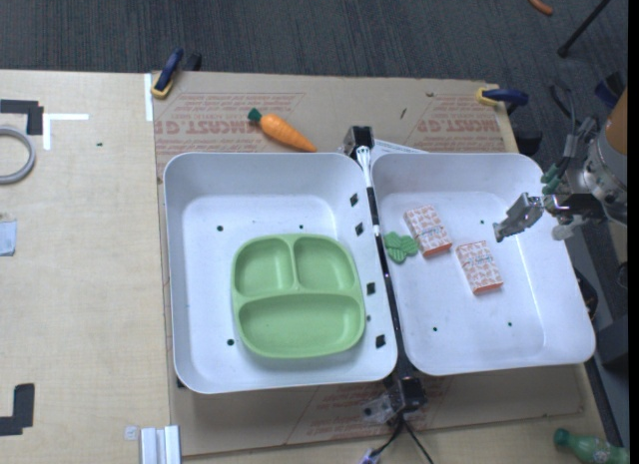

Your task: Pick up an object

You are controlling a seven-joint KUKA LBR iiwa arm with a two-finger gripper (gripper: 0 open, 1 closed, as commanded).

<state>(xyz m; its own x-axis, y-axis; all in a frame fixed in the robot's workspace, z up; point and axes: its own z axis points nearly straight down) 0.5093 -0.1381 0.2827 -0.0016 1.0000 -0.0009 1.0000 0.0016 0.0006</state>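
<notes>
The metal two-finger gripper (515,219) hangs over the right part of the right white plastic bin (519,344), at the frame's right side; whether it is clenched or released I cannot tell. Two small red-and-white patterned blocks (427,230) (480,265) lie apart from each other mid-bin, left of the gripper, with bare floor around them. A small green leaf-shaped piece (400,246) sits by the bin's left wall. The left white bin (190,282) holds a green divided plate (298,295). An orange toy carrot (283,130) lies on the cardboard above.
</notes>
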